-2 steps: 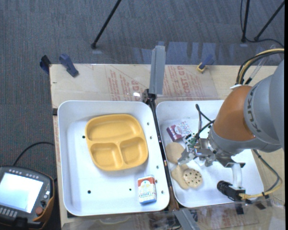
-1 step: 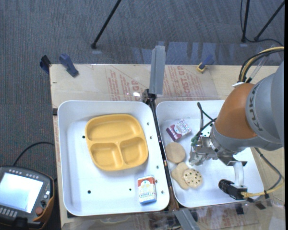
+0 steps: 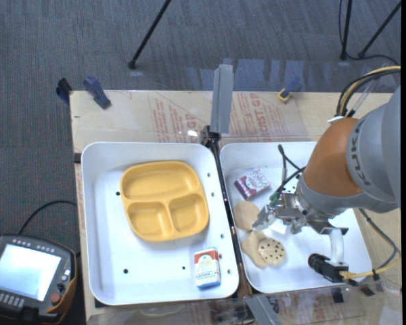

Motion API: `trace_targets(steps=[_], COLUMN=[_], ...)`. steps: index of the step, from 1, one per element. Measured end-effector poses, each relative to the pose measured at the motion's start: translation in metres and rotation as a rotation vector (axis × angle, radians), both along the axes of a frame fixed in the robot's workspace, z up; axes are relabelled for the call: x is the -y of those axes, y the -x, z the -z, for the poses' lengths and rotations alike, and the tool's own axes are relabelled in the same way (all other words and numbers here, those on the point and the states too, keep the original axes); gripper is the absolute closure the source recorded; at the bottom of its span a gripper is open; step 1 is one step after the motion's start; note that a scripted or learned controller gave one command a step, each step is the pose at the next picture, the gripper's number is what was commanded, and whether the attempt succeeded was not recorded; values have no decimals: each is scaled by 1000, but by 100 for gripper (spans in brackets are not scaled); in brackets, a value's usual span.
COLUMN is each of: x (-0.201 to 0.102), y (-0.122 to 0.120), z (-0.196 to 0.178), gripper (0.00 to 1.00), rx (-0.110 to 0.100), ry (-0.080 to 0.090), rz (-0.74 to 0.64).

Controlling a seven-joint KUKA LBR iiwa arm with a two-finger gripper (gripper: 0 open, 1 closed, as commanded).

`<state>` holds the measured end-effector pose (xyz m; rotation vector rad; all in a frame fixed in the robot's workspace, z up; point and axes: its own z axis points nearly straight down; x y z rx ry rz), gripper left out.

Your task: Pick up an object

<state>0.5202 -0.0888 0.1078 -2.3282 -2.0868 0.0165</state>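
- We find the arm (image 3: 355, 161) reaching in from the right, wrist low over the right bin (image 3: 345, 252), orange band uppermost.
- Gripper (image 3: 276, 217) sits just above the tan items at the bin's left side. Metal parts at approx. the tip look spread, but the wrist crowds them; we cannot tell how far the gripper is open, and we see nothing held in it.
- Right bin contents: a small maroon pack (image 3: 252, 183) toward the back-left; a pale round piece (image 3: 245, 214) just below it; a spotted cookie (image 3: 271, 251) nearer the front, touching or overlapping another tan piece (image 3: 252, 243) on its left.
- Left bin (image 3: 98, 181) contents: a yellow tray (image 3: 165, 199) w/ three compartments, lying flat near the centre; a small red-and-white box (image 3: 207, 267) at the front-right corner, well apart from the gripper.
- Task's obj. is not specified; judging by tip position, we rate the tan cluster as the likely target, i.e. the round piece or the cookie, both just beside the tip.
- Judgement on placement: the arm is set low and near the divider because the nearest pickables lie there. Flat, thin items hug the floor, so a grasp needs a close descent.
- Risk noted: pieces touch, so fingers may catch two or slip off an edge.
- Status: no pick confirmed; nothing lifted.
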Motion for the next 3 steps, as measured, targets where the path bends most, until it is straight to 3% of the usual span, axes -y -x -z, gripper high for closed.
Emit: trace_targets(steps=[1,2,3], x=[0,1,-43], y=[43,43,-21], z=[20,13,-107], gripper=[0,100,100], rx=[19,14,22], ry=[-1,-5,1], rz=[-246,-240,-355])
